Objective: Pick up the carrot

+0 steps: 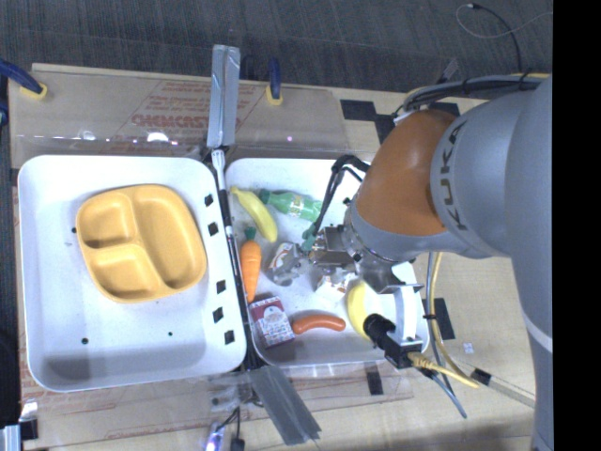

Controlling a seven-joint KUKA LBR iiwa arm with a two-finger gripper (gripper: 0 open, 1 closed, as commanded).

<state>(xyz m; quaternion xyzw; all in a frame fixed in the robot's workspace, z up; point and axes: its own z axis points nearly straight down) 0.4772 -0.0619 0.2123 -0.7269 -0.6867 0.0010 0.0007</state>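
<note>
The orange carrot (251,267) lies lengthwise against the left wall of the right bin (282,169), its green end pointing up toward a yellow banana (256,213). My gripper (285,263) is low in that bin, just right of the carrot, and nothing shows in it. The grey and orange arm (423,186) hides the bin's right half.
A green bottle (293,204) lies behind the gripper. A red carton (271,320) and a sausage (318,323) lie near the front wall, and a yellow round fruit (357,303) sits under the wrist. The left bin (42,280) holds a yellow divided plate (141,242).
</note>
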